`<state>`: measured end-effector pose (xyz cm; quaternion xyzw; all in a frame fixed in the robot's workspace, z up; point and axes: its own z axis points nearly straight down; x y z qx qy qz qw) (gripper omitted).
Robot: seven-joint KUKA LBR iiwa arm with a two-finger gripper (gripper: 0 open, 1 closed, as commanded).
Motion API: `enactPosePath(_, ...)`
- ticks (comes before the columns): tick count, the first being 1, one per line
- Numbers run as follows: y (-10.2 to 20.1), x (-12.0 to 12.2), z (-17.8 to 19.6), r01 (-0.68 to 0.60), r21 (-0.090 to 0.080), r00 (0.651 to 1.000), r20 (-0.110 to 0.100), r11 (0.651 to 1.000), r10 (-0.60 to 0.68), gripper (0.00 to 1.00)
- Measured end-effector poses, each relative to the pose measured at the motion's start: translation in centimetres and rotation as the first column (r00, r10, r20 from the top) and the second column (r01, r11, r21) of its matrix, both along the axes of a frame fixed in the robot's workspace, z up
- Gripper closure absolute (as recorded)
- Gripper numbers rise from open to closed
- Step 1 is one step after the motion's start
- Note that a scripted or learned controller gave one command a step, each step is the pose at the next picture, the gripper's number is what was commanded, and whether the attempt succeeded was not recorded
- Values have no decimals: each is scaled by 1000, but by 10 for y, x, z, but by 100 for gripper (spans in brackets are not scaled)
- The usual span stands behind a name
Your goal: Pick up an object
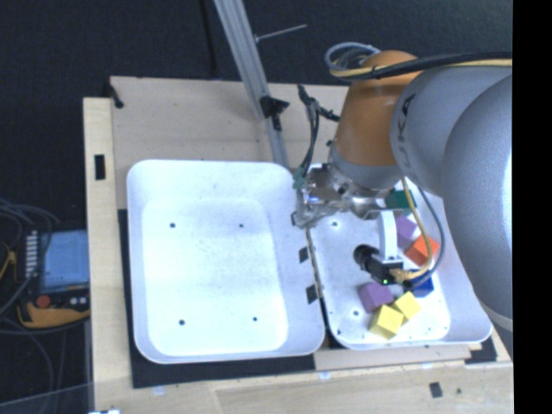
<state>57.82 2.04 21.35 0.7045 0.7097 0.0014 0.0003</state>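
1. the arm (pixel 448 145) comes in from the right & hangs over the right bin (pixel 343 270), prob. because that's where the pickable stuff lies. the left bin (pixel 216 257) sits just beside it, rims about touching.
2. the gripper (pixel 321 198) is at the right bin's far-left corner, close to the rim shared w/ the left bin. it's well apart from the blocks, so i'd judge it isn't lined up on any target yet.
3. claw state: can't tell. the wrist's bulk & glare hide whether it's spread or pressed together, & nothing shows pinched in it.
4. the task's things are loose blocks bunched in the near-right part of the right bin. the purple block (pixel 375 296) has the yellow block (pixel 388 321) just beside it. the orange block (pixel 420 250) & blue block (pixel 423 286) lie further right, partly under the arm.
5. judgement: the purple block has bare bin floor on its left, so it looks the easiest pick. the tight bunching means a grab could nudge the neighbours.
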Motion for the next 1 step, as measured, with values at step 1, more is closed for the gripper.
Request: enactPosePath(1,57,12,14,-1,1,1000,0,1000,1,100)
